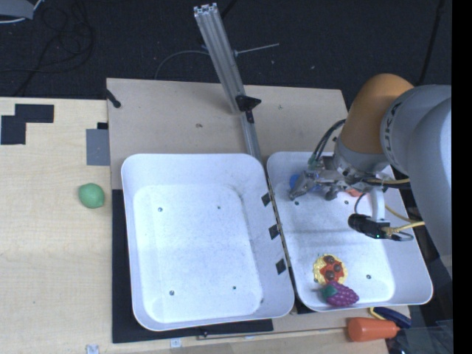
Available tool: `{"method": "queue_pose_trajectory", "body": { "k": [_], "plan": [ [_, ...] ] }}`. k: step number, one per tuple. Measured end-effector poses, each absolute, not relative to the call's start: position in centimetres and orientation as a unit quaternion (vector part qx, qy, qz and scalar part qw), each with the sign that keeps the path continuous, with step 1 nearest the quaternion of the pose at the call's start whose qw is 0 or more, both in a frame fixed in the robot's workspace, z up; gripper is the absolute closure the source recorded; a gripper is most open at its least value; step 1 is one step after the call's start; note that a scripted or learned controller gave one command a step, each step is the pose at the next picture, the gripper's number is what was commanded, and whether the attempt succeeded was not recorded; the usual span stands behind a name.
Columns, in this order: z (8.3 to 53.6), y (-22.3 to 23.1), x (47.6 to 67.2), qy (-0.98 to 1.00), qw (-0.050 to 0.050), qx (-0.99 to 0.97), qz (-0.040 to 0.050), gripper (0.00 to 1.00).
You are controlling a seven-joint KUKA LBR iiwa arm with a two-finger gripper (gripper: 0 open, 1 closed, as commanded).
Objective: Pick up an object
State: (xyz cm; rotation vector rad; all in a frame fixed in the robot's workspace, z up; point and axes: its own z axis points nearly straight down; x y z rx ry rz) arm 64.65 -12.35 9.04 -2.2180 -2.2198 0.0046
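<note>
Hand point(322, 188) found low over the far part of the right bin point(413, 271); its opening cannot be told from this angle, and nothing is seen held in it. The candidate objects lie in the same bin, well apart from the hand and toward the near rim: a yellow-and-red toy point(330, 268) and, touching or just beside it on the side away from the hand, a purple toy point(341, 295). Judgement: the pick is not yet made. The sound course is to carry the hand toward the near rim, centre it over one toy only, and come down square. The yellow-and-red toy is the nearer to the hand and has bare bin floor on three sides. The purple toy sits close to the near wall, which may foul the approach, and the two toys may be dragged together. The left bin point(192, 234), beyond the shared rim from the hand, offers nothing to take. An orange thing point(366, 329) lies outside the near rim and a green ball point(91, 195) far across the surface point(44, 271); neither obstructs
</note>
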Motion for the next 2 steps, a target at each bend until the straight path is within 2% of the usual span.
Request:
{"method": "queue_pose_trajectory", "body": {
  "k": [1,2],
  "plan": [
    [10.3,-12.4,64.7,-0.707,0.001,-0.707,0.0004,1.0],
    [16.5,-12.9,64.5,-0.707,-0.002,-0.708,-0.0016,1.0]
  ]
}}
